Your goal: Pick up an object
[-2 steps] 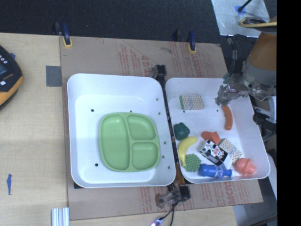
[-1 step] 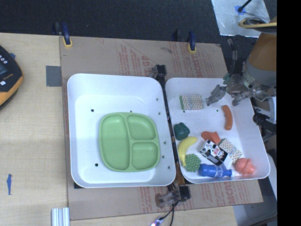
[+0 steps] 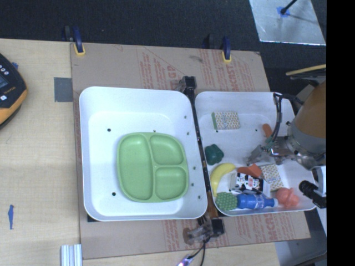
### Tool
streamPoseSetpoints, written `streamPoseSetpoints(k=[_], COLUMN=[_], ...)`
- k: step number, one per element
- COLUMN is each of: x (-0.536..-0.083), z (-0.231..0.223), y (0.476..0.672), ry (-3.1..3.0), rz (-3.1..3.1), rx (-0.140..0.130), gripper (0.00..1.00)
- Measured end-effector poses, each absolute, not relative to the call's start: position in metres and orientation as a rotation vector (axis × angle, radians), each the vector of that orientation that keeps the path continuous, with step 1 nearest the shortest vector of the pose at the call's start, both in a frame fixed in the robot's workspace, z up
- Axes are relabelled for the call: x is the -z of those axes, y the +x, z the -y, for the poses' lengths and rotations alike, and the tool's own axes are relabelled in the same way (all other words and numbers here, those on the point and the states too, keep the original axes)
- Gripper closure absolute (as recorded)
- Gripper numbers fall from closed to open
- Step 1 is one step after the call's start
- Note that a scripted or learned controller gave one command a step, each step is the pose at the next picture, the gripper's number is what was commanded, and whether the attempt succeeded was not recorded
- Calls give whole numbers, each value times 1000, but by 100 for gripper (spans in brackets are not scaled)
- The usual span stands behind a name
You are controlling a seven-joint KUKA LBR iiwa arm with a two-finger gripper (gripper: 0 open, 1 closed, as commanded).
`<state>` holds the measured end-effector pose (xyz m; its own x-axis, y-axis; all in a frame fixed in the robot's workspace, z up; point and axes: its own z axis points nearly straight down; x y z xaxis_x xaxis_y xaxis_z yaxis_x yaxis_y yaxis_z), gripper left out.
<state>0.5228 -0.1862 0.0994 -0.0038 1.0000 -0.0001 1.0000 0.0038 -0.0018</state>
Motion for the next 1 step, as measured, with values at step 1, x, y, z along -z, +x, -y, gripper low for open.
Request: streamPoseSetpoints(k=[1], x=[-92], z=[173], y=[600], ry=[-2216], rz=[2225], rx=[-1], gripper=[0])
